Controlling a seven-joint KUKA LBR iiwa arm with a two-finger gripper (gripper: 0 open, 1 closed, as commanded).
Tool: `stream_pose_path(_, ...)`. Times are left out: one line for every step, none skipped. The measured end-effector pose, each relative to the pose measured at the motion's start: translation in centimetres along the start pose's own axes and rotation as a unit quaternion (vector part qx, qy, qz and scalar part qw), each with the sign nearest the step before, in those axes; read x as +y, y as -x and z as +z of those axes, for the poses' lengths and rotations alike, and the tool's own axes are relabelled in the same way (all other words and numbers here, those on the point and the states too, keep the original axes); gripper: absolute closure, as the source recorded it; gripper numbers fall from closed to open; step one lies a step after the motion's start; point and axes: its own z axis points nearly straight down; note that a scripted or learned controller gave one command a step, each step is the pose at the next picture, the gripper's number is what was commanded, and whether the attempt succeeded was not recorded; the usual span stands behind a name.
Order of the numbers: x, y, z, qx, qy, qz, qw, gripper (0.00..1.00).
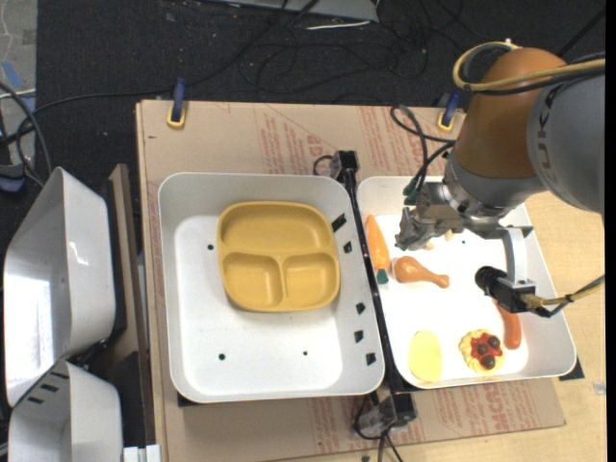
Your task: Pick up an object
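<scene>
1. Two shallow white bins are seen side by side on a counter (260, 133) covered with brown board; the left bin (188, 287) and the right bin (549, 345) meet along a dark central divider.
2. A yellow compartment tray (279, 255) with three sections is seen lying flat in the upper middle of the left bin.
3. The grey arm (568, 133) with its orange band (505, 114) is seen reaching in from the right, above the upper part of the right bin.
4. The jaws (416, 231) are positioned low over the upper left of the right bin, just above a toy chicken drumstick (420, 272); whether they are open or closed cannot be told, and nothing is seen held between them.
5. A toy carrot (377, 243) is seen lying along the left wall of the right bin, just beside the drumstick.
6. A pale yellow oval piece (425, 354), a small toy pizza (481, 348) and a red sausage (512, 330) are seen near the front of the right bin.
</scene>
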Motion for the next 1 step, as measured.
stream_pose_path(2.07, -5.15, 0.84, 0.0, 0.0, -0.001, 1.0, 1.0)
